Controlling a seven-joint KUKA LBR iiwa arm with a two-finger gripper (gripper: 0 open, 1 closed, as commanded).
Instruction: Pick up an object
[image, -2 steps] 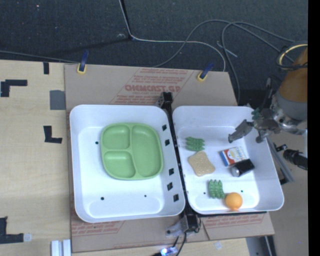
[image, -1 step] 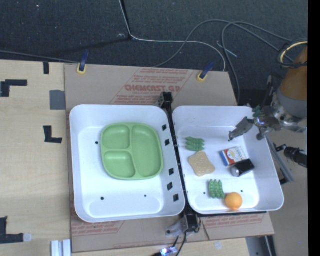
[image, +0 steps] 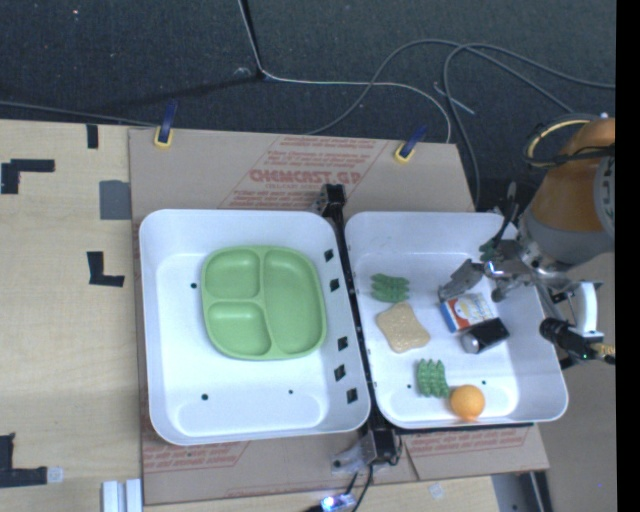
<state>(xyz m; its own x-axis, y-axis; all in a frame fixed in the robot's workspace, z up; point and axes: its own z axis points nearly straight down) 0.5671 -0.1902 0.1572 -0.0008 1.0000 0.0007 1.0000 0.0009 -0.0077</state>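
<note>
We see five small items lying in the right white bin (image: 520, 232): a green ridged plastic piece (image: 390, 288) near its left edge, a flat tan bread-like slab (image: 402, 327) just below it, a second green ridged piece (image: 432, 377) and a round orange ball (image: 467, 401) by the front edge, and a small blue-and-red carton (image: 462, 313) mid-bin.

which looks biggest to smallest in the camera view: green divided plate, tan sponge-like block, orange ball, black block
1. green divided plate, by far the largest
2. tan sponge-like block
3. black block and orange ball: they look about alike in area, so no firm ranking between them.
</note>
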